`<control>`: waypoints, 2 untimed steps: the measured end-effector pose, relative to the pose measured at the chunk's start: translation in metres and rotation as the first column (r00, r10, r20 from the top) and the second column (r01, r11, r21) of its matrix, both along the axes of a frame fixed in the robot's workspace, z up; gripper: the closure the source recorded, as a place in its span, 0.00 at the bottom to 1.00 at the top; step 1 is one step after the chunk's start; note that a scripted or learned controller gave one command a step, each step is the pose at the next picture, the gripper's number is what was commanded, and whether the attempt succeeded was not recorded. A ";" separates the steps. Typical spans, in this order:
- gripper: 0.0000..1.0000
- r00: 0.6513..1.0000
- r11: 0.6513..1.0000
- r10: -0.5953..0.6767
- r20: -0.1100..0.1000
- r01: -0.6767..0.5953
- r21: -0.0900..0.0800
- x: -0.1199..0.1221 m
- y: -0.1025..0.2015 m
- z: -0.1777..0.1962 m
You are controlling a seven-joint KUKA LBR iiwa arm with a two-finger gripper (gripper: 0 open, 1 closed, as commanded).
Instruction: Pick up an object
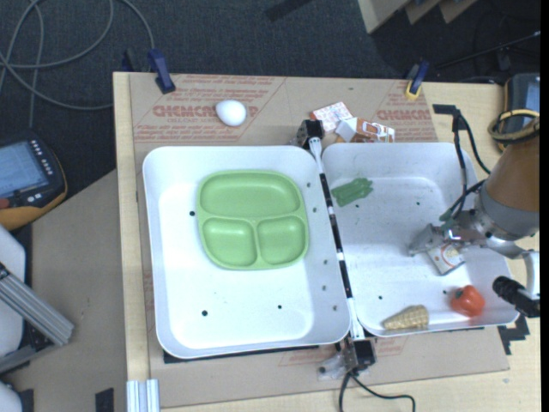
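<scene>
a small pale card-like object [447,257] with a reddish mark lies on the floor of the right bin [390,221], toward that bin's right side. the robot's hand [437,243] sits directly over it, low in the bin, with grey metal parts spreading to the left and right above the object. whether the fingers are apart or closed, or have any grip on the object, cannot be made out from this angle.

just below and to the right of the hand, near the bin's lower right corner, lies a red tomato-like toy [468,299] with a green top. to its left, along the bin's near edge, lies a tan ice-cream-cone shape [406,318] on its side. a green leafy piece [352,190] rests in the upper left part of the same bin, well apart from the hand.

the arm [513,191] enters from the right, its orange band above the grey wrist.

the left bin [171,256] touches the right bin along a shared edge and holds a light green divided tray [252,218] with one large compartment and two smaller ones.

both bins sit on a cardboard-covered worktop [189,101]. behind the left bin lies a white egg-shaped object [231,112]. behind the seam between the bins sit small printed cartons [352,125]. two blue clamps [159,69] grip the worktop's far edge.
</scene>
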State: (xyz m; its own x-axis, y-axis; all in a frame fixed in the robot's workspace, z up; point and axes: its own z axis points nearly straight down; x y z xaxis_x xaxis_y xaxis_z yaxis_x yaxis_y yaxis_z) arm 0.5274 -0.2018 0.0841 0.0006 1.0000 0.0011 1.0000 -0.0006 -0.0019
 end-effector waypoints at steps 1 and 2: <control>1.00 1.000 1.000 -0.001 0.004 0.001 -0.001 0.001 0.000 0.011; 1.00 1.000 1.000 0.003 0.004 -0.003 -0.001 0.029 0.069 0.127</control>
